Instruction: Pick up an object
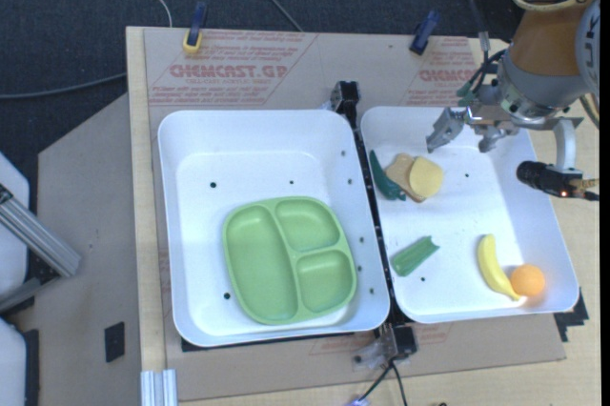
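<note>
Banana [495, 266] and orange ball [527, 281] sit well below the tool [470, 135] (fingers spread, holding nothing); yellow block [419, 177] just below-left, crowded against bin wall [367, 175], so fingers may clip it.

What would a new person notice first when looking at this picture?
Probably the green divided plate, which lies alone in the left bin. Next comes the arm's gripper, open over the far part of the right bin, where a yellow banana touches an orange ball in the near right corner.
</note>
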`<state>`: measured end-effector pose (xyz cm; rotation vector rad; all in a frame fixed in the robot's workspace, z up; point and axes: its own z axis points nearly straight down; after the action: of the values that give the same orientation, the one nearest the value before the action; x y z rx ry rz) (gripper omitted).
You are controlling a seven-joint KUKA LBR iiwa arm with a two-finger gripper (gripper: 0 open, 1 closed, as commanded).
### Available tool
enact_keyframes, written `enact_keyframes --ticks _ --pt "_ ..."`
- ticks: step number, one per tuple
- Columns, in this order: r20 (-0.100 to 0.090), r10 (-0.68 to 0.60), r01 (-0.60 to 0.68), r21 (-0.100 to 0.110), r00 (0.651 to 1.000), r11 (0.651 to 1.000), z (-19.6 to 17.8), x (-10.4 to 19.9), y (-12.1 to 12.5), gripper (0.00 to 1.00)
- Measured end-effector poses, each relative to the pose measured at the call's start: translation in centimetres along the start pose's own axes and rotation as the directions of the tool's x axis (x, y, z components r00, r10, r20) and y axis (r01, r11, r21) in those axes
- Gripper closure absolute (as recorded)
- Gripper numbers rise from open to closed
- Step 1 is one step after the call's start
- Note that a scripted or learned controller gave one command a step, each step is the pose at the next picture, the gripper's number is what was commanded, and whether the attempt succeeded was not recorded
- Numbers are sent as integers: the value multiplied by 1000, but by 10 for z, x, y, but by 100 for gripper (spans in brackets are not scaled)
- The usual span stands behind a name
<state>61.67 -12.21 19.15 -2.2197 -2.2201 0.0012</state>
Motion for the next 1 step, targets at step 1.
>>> enact_keyframes --ticks 1 --pt "0 2 -2 5 1000 1000 46 -7 1 0"
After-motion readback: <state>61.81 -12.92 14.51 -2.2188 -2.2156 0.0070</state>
